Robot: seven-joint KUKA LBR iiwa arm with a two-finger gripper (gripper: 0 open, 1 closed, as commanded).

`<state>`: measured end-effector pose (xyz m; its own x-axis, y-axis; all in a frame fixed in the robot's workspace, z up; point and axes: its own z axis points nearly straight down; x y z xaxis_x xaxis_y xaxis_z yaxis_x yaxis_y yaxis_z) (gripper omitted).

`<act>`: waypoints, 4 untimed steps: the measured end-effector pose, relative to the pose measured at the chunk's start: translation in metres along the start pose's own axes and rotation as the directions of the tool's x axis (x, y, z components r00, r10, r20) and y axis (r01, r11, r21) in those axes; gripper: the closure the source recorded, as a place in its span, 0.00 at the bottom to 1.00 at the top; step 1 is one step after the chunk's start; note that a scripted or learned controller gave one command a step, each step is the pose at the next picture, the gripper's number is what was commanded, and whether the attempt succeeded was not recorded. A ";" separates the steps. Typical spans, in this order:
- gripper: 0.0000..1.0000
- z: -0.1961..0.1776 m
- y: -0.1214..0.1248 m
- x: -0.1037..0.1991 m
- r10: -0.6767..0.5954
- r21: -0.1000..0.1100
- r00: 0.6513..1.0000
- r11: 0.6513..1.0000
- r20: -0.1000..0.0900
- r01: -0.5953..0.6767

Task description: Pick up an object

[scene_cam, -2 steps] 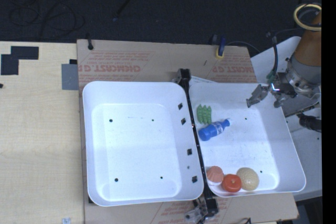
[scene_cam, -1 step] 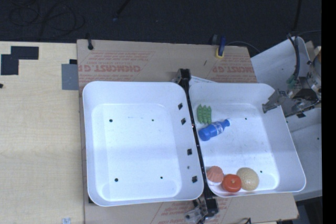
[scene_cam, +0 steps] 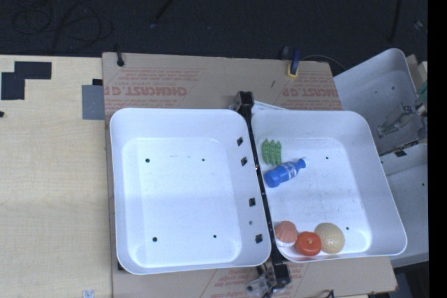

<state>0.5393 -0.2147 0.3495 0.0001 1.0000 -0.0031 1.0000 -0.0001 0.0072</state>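
Observation:
The right bin holds several small objects. A blue bottle lies on its side near the bin's left wall, with a green ridged piece just behind it. Along the front wall sit a pale pink round object, a red tomato-like ball and a tan round object, close together.
The left bin stands beside the right one, joined by a black divider with clips. Both rest on a cardboard sheet on the wooden bench. A grey-white structure stands at the right edge.

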 end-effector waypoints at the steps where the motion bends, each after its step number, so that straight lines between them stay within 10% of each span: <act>1: 0.00 0.036 0.030 0.002 -0.002 0.010 1.000 1.000 -0.003 0.002; 2: 0.00 0.032 -0.023 0.002 0.001 0.012 1.000 1.000 -0.005 -0.001; 3: 0.00 0.054 0.037 0.002 -0.002 0.008 1.000 1.000 -0.002 0.002; 4: 0.00 0.045 -0.031 0.001 0.002 0.012 1.000 1.000 -0.005 -0.002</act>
<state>0.5085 -0.2135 0.3040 0.0023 1.0000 0.0016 1.0000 -0.0023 -0.0043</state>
